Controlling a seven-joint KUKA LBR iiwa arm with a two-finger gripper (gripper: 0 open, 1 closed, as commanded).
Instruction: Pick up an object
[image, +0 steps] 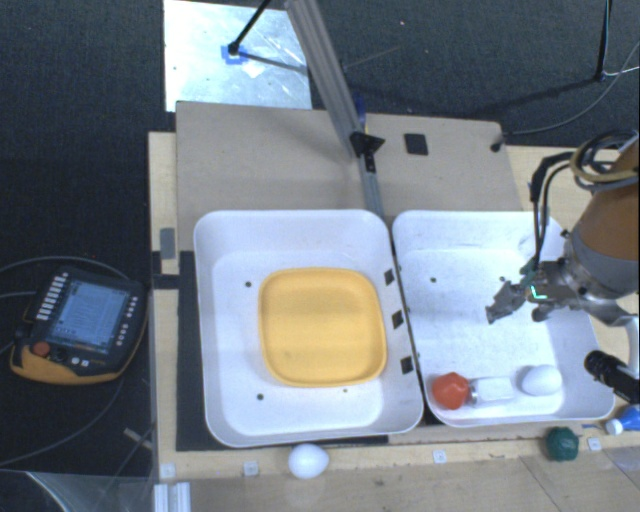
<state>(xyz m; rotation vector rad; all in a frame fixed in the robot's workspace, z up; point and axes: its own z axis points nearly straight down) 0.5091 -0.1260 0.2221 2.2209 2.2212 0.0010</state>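
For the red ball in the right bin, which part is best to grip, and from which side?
Probably grip the red ball across its middle, coming from above. It is round and lies against the right bin near wall, beside a white piece; place fingers front and back.

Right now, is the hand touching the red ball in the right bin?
Apart. The camera view shows the hand over the middle of the right bin, with bare white floor between it and the red ball at the near wall.

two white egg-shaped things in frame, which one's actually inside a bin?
The white egg in the right bin, near its front edge beside the red ball. The other egg lies on the bench outside.
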